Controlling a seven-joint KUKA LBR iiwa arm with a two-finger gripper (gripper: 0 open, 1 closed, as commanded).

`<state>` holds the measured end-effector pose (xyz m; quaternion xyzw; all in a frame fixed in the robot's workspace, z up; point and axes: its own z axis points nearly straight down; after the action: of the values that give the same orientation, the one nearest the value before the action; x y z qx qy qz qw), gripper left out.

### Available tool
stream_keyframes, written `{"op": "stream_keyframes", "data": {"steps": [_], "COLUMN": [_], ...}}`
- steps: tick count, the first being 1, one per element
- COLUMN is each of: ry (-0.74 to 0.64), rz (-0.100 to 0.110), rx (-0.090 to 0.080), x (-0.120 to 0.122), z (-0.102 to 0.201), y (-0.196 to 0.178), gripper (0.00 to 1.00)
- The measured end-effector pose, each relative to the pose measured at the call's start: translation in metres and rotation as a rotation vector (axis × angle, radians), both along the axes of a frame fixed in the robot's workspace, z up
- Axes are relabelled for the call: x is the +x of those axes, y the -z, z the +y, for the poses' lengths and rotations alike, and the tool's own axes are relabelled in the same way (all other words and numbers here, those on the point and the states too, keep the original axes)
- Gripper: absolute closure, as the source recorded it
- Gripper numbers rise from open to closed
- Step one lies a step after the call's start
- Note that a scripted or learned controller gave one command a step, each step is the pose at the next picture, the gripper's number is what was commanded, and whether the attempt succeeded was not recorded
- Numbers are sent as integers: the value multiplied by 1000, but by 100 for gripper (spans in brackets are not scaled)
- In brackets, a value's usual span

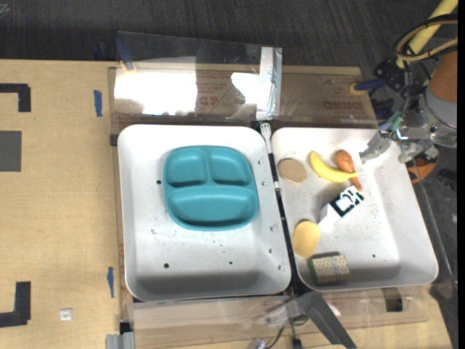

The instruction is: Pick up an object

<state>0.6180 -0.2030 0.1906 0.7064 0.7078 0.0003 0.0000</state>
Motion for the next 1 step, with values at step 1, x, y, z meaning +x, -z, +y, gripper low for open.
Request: {"op": "stream_keyframes", "data": {"steps": [1], "ry": [65], "rz": [-6], "rx": [-2], "x": [-21], "z": [39], "y": [103], "gripper": [0]}}
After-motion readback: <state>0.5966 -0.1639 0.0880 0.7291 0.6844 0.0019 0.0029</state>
